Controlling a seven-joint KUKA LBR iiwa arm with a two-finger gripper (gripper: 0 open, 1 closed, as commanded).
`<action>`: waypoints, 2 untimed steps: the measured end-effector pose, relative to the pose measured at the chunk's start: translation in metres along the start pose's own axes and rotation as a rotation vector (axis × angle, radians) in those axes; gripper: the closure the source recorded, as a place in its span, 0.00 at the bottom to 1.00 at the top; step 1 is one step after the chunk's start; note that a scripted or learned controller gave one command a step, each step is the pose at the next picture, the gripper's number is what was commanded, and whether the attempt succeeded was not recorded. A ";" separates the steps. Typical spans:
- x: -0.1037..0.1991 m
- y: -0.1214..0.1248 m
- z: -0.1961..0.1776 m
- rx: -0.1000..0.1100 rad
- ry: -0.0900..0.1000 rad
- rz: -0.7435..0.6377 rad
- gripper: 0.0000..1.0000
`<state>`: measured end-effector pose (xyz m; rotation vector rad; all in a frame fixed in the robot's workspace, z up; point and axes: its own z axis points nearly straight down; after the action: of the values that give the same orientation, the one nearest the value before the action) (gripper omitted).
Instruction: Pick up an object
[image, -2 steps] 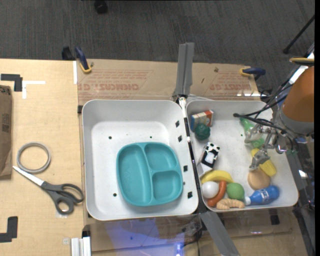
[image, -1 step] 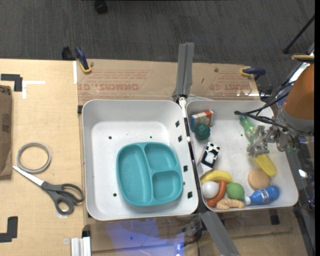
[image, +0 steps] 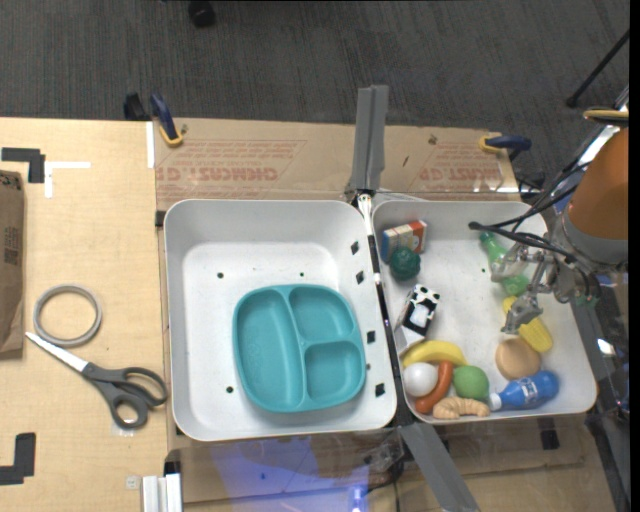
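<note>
The left bin (image: 190, 300) is holding a teal divided plate (image: 300, 347). The right bin (image: 455, 220) is holding toys: a banana (image: 432, 352), a white ball (image: 420, 378), a blue bottle (image: 525, 392) and a tan egg (image: 517, 359). The gripper (image: 522, 318) is hovering just above that egg (whether it is gripping anything cannot be told).

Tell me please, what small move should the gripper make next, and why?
Probably a short descent. The gripper hangs in the right bin, just above the tan egg-shaped object, with a yellow block beside it. I see nothing held between its fingers, so lowering onto the tan object seems the nearest way to a grasp.
</note>
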<state>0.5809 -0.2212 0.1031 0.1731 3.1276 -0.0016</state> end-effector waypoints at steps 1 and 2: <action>-0.004 0.002 0.010 -0.003 0.007 0.046 0.00; -0.007 0.002 -0.001 -0.001 0.000 0.045 1.00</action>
<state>0.5876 -0.2203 0.1039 0.2429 3.1232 0.0005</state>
